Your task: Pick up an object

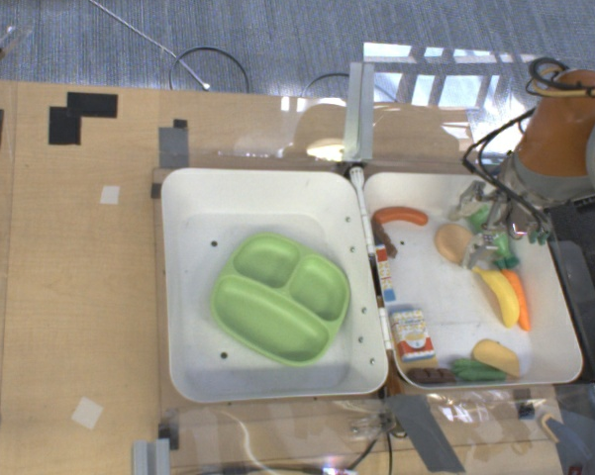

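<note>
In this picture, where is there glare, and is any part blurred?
Camera view: bright glare lies on the bench behind the bins and on the floor beyond; the green plate is sharp; the gripper is slightly soft, its fingers hard to tell apart.

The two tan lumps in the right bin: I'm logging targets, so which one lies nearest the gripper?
The upper tan lump, right beside the gripper near the sausage. The other lump lies at the bin's front edge.

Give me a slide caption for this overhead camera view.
Tool low in right bin among toy foods; green divided plate in left bin.
</note>
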You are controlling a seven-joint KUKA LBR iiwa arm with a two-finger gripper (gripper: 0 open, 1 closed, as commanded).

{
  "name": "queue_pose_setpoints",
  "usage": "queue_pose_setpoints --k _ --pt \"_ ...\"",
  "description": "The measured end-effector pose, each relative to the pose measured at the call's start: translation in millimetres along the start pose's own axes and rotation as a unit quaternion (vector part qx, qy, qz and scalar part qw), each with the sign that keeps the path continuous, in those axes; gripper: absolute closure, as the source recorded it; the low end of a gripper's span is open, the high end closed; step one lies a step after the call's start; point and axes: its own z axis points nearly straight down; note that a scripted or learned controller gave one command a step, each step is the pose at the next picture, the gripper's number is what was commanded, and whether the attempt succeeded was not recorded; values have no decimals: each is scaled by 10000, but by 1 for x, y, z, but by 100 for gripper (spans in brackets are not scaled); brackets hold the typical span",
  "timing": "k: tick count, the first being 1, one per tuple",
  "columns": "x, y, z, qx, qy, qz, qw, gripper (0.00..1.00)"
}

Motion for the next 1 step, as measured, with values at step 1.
queue_pose_setpoints --k 1 --pt "-4 4 -14 1 -50 -43 10000 100"
